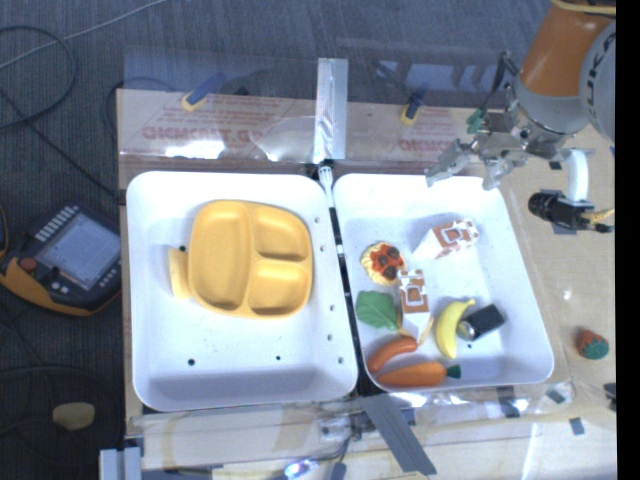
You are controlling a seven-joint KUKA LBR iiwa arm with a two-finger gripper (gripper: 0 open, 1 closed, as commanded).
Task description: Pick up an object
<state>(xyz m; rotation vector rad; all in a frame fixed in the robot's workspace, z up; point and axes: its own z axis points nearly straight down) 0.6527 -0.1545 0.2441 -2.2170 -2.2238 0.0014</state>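
The right bin point(520, 268) holds several toy foods: a round pizza piece point(383, 260), a white and orange carton point(455, 238), a smaller carton point(413, 291), a green leaf point(378, 310), a banana point(450, 325), a black block point(485, 320), a red sausage point(390, 349) and a carrot point(412, 374). My gripper point(467, 171) hangs over the back rim of this bin, above and behind the cartons. Its fingers are spread open with nothing between them.
A yellow compartment tray point(250, 258) lies in the left bin point(150, 348). A metal divider point(331, 108) stands behind the seam between the bins. A small red and green thing point(592, 344) lies on the bench to the right. A handheld pendant point(65, 258) rests on the floor at left.
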